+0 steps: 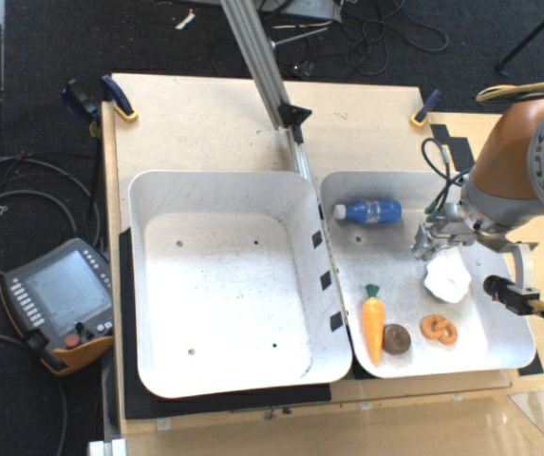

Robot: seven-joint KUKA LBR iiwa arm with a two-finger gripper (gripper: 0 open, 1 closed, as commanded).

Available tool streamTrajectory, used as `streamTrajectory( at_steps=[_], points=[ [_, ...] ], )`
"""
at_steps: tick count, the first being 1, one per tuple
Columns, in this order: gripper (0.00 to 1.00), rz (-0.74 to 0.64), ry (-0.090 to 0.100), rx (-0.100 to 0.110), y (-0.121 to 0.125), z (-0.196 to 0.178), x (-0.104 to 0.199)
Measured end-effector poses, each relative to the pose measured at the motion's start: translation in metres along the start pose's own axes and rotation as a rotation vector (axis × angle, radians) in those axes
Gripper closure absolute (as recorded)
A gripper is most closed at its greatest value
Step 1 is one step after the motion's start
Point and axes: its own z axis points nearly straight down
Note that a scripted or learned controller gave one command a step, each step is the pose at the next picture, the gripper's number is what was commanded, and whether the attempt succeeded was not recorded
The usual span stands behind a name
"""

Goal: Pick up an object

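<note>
My gripper [430, 243] hangs over the middle of the right bin [509, 354], coming in from the right on the grey and orange arm [518, 164]. Just below and right of it a crumpled white object [447, 279] lies on the bin floor, close to the gripper's tip. A blue bottle [369, 212] lies on its side at the back of this bin, left of the gripper. Near the front lie an orange carrot [373, 324] with a green top, a small brown ball [397, 339] and a pretzel-shaped orange piece [439, 329].
The left bin [219, 283] stands beside the right one, and their rims meet at a ridge [328, 274] with black marks. A metal pole [257, 50] slants up from the back of the bench. A teach pendant [58, 302] lies on the floor at the left.
</note>
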Motion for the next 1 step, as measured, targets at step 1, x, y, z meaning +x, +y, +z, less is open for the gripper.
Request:
streamTrajectory(
  at_steps=[1],
  points=[
    [1.00, -0.002, -0.002, -0.004, 0.0076, -0.0549, -0.0090]
  ],
)
